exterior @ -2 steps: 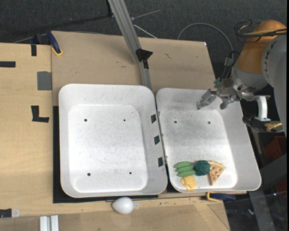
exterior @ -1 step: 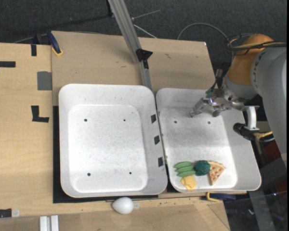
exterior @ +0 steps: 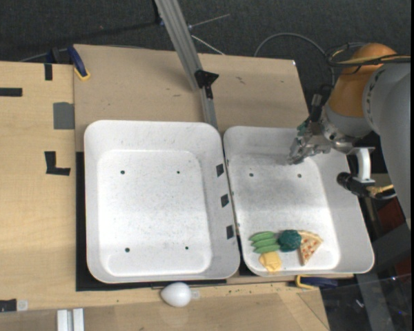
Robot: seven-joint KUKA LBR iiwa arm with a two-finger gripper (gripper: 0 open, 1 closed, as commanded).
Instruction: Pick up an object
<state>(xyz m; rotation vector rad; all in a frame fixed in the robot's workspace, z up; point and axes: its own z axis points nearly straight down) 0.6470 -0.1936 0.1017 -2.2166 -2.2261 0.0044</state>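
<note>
- A small cluster of toy food lies at the near end of the right bin, well apart from the hand and toward the camera from it, the bin's bare speckled floor between them.
- The cluster runs in a short row across the bin: green pods, a dark teal lump, a pizza-like orange wedge, and a yellow piece just nearer the camera than the pods.
- The pieces touch or nearly touch, so singling one out looks awkward; the wedge at the row's outer end seems the most exposed.
- The hand hangs low over the far end of the same bin, pointing down; whether it is spread or pressed together cannot be told, and nothing is seen in it.
- The left bin sits beside it on the desk; a white egg-like object rests outside the bins, at the desk's near edge.
</note>
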